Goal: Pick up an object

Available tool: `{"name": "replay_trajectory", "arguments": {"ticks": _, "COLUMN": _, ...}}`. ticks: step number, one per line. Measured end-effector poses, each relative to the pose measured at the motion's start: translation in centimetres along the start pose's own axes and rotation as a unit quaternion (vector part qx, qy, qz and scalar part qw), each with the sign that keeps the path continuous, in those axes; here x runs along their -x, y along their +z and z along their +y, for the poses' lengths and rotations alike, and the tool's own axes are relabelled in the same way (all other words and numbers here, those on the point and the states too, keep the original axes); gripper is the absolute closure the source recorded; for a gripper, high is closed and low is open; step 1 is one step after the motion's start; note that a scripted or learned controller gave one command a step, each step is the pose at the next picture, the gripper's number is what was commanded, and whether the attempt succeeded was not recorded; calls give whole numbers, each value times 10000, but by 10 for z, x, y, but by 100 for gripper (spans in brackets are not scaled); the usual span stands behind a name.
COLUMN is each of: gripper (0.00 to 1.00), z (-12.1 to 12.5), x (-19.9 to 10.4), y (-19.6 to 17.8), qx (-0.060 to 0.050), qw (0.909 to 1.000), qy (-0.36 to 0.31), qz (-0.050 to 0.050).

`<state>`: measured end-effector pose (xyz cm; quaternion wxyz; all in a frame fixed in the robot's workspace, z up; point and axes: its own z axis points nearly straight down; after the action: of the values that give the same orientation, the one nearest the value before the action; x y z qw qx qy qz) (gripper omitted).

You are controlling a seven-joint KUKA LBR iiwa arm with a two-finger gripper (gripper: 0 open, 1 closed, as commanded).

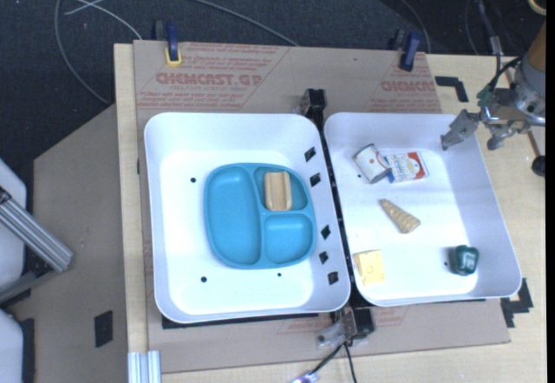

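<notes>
Best to choose one loose piece in the right bin (499, 225) and commit to it. Four to pick from there: a small box (390, 166) nearest the far wall, a tan wedge (400, 216) near the middle, a yellow block (368, 267) close to the near left corner, and a small green lump (464, 261) by the near right rim. All well apart from one another, so no crowding to worry about.

Probably easiest to take the small box, being nearest the gripper (473, 137). Line up straight above it, turn the wrist so the fingers close across the narrow side, then come down until the tips almost meet the bin floor before closing. Avoid the wedge unless squared across its taper; likely to squirt out otherwise.

Also a tan block (277, 190) in the upper right compartment of the blue plate (227, 204) in the left bin (165, 199), but farther off and walled in.

Reaching in from the right, with the gripper over the far right corner of the right bin. Fingers apparently spread apart, though small and dim here, with nothing between them. Hard to judge the height above the bin.
</notes>
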<state>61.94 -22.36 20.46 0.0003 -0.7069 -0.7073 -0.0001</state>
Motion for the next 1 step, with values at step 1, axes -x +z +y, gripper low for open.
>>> {"name": "replay_trajectory", "arguments": {"ticks": 1, "gripper": 0, "z": 2, "x": -4, "y": 62, "qx": -25, "qw": 10000, "qy": -6, "qz": 9}}
